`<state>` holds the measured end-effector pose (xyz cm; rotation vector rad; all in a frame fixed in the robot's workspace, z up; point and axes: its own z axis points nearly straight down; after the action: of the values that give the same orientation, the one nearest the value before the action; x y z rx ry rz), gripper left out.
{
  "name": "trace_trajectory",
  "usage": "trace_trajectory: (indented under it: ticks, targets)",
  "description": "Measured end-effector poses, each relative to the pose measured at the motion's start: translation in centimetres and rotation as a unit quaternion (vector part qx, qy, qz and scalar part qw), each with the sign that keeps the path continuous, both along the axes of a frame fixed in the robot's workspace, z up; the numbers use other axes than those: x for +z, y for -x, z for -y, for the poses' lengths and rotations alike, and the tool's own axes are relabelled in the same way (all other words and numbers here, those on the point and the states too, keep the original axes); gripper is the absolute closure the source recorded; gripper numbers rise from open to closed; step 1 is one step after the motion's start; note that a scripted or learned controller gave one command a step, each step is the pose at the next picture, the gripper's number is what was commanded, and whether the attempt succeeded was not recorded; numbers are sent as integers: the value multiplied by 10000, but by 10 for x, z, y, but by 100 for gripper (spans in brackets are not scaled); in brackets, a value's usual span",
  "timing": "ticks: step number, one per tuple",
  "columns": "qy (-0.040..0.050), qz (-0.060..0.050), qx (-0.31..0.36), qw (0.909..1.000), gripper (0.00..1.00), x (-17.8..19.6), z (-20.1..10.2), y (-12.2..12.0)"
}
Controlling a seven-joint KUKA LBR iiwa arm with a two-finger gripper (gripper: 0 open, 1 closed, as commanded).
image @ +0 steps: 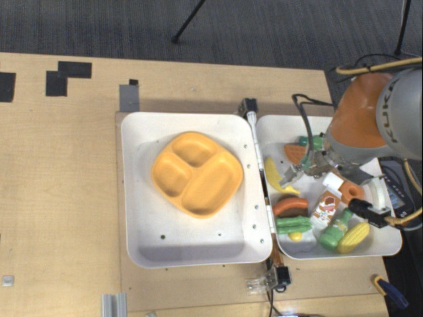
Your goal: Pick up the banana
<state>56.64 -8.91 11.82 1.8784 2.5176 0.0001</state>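
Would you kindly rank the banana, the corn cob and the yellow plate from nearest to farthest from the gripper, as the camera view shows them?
From the gripper:
1. The banana, just to its left in the right bin, by the divider.
2. The corn cob, toward the right bin's lower right corner.
3. The yellow plate, in the left bin.

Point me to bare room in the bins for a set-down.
Left bin: bare floor all around the yellow divided plate, widest along the near wall. Right bin: crowded, with banana, hot dog, corn and more packed under the pincer.
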Motion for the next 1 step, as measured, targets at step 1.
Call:
trace_trajectory:
  ticks: [1]
  targets:
    - [-5,23,135,9999,0,67,-66,-10]
